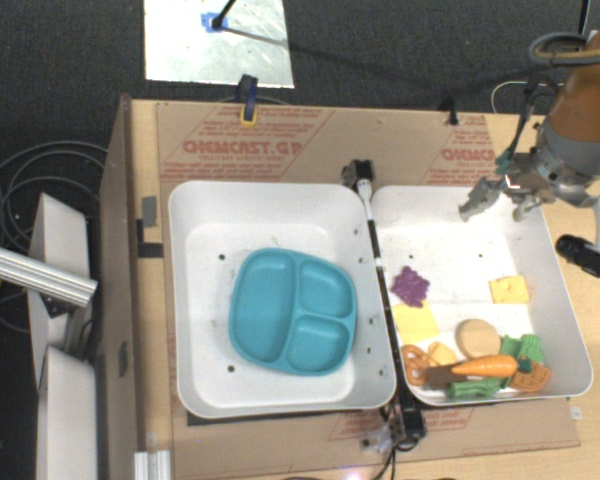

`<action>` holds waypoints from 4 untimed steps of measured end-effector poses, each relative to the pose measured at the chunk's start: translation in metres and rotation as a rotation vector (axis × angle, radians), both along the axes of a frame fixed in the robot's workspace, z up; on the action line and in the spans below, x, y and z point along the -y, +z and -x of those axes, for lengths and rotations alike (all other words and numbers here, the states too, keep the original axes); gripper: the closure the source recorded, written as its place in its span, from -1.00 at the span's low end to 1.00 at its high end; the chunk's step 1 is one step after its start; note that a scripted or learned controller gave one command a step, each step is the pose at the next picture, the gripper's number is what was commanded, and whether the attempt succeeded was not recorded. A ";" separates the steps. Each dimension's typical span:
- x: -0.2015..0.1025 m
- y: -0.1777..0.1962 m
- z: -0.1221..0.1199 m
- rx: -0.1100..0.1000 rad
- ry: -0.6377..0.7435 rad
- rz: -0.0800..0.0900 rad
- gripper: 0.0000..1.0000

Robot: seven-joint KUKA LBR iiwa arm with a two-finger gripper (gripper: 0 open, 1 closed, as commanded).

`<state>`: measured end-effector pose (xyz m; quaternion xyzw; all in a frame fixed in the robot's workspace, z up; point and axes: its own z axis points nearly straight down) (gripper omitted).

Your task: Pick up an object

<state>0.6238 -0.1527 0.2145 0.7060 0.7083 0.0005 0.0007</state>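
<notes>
My gripper (502, 204) hangs over the far right corner of the right bin (450, 238), its two grey fingers spread apart with nothing between them. Below it in that bin lie a purple grape bunch (410, 285), a yellow cheese square (509, 289), a pale yellow slab (415, 322), a tan bread roll (477, 337), an orange carrot (484, 367), a pretzel (416, 360) and green pieces (523, 349). All of them sit toward the bin's near side, well apart from the gripper.
The left bin (195, 268) holds a teal divided plate (292, 311). A black clamp (360, 175) sits at the far end of the seam between the bins. Cardboard (280, 143) lies under both bins. Cables (20, 178) run at the left.
</notes>
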 end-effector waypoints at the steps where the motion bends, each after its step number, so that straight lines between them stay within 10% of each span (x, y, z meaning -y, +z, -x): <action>1: -0.057 -0.091 0.021 -0.008 0.005 -0.004 -1.00; 3: -0.070 -0.131 0.059 -0.004 -0.003 -0.001 -1.00; 4: -0.070 -0.119 0.057 0.002 -0.001 -0.001 1.00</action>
